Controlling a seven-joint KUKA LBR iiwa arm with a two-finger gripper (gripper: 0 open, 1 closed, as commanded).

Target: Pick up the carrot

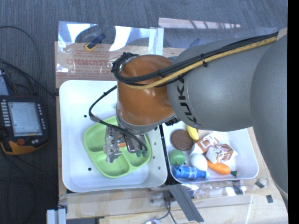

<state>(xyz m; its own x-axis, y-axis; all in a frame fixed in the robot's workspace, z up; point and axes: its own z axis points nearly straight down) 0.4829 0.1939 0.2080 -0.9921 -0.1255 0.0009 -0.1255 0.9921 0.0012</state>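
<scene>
The carrot [218, 168], orange with a green stub, lies in the right bin [250, 148] near its front right corner, beside a small printed carton. My gripper [122, 150] hangs over the green divided plate [96, 141] in the left bin [74, 125], far to the left of that carrot. Its fingers [111, 154] stand apart, pointing down into the plate. A small orange sliver [122, 144] shows between them; I cannot tell what it is or whether the fingers touch it. The orange wrist band hides the plate's far part.
The right bin also holds a brown disc [181, 139], a yellow piece [192, 133], a green ball [176, 157], a white egg [198, 162], a blue bottle [189, 173] and the carton [216, 149]. A pendant [23, 120] lies left of the bench.
</scene>
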